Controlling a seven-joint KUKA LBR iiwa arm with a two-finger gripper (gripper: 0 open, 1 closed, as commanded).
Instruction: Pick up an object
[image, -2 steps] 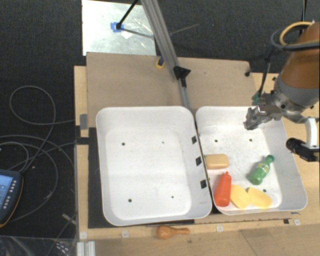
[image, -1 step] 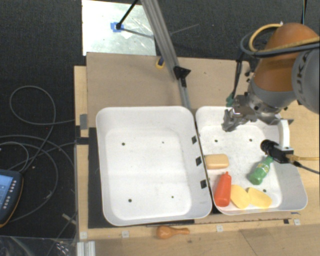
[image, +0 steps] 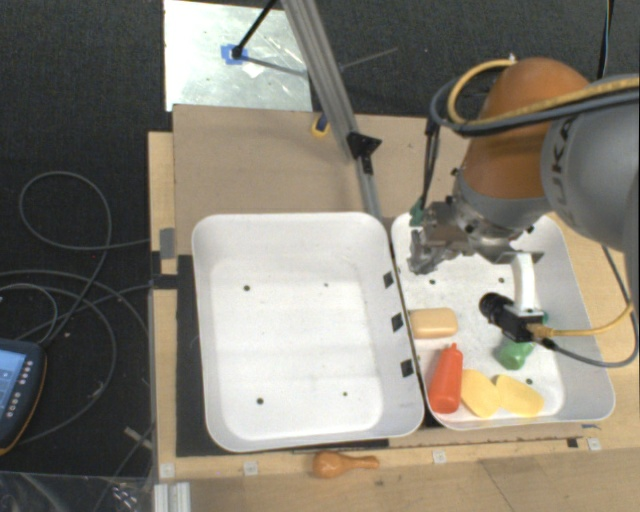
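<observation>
While the arm (image: 560, 140) reaches in from the right over the bench (image: 260, 160), its tool (image: 428, 250) hangs above the far left part of the right bin (image: 590, 400); I cannot tell how it is set. The left bin (image: 300, 330) sits beside. Nearer lie a beige block (image: 433, 322), a red bottle (image: 446, 378), two yellow pieces (image: 500, 394) and a green piece (image: 514, 353).
</observation>
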